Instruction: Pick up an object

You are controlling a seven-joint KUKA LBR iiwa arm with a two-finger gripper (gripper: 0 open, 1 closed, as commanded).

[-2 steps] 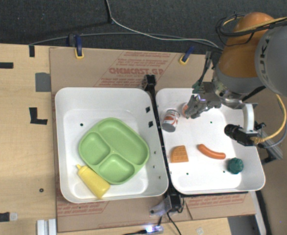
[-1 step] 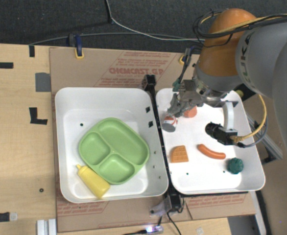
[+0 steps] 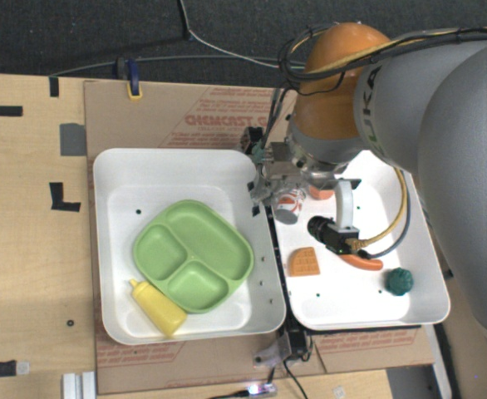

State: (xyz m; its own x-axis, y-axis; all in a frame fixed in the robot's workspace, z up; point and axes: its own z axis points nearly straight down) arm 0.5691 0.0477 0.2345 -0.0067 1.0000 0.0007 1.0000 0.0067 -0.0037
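My gripper (image 3: 278,191) hangs under the orange wrist band, low over the left edge of the right bin (image 3: 418,310). A small grey, roundish item (image 3: 287,214) with a reddish patch lies directly beneath it; whether they touch is hidden. Further along the right bin lie an orange waffle-like piece (image 3: 305,262), a thin orange-red carrot-like stick (image 3: 361,263), a teal ball (image 3: 399,282) and a salmon-coloured bit (image 3: 320,194) partly under the wrist. In the left bin (image 3: 110,223) sit a green divided plate (image 3: 194,256) and a yellow bottle (image 3: 156,306).
A black fitting with a yellow hose (image 3: 333,233) hangs from the arm over the middle of the right bin. The grey arm covers the bin's far right part. Both bins rest on a cardboard sheet (image 3: 210,119) on the wooden bench.
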